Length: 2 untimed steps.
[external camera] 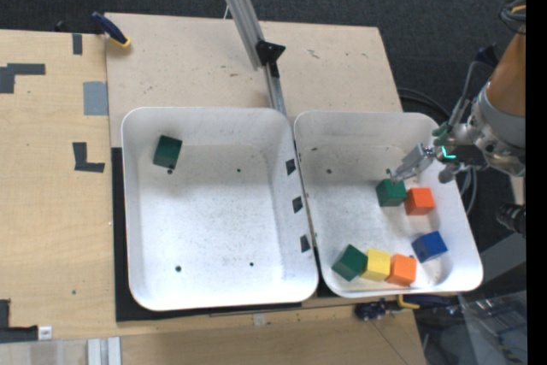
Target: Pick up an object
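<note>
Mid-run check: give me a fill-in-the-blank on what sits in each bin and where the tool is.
1. The left bin holds one block, coloured ____.
2. The tool is above the ____ bin.
3. The green block under the tool touches a block coloured ____.
4. In the right bin's near row, the yellow block sits between a green block and an ____ one.

Missing words: green; right; orange; orange
</note>
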Each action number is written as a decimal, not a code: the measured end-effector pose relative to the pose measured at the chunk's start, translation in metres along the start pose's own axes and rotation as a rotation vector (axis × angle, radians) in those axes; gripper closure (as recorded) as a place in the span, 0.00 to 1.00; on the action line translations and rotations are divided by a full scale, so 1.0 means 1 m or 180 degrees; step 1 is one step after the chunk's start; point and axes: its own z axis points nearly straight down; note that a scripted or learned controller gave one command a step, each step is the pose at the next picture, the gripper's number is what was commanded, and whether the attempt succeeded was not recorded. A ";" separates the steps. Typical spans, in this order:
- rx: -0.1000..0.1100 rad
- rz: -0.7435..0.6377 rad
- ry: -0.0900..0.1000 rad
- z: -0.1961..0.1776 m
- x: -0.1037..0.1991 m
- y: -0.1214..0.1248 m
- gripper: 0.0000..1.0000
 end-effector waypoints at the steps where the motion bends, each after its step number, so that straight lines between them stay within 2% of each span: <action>1: -0.0009 -0.0005 -0.0003 -0.002 0.000 0.000 0.00; 2: 0.0006 0.0001 -0.0002 0.049 0.004 0.009 0.00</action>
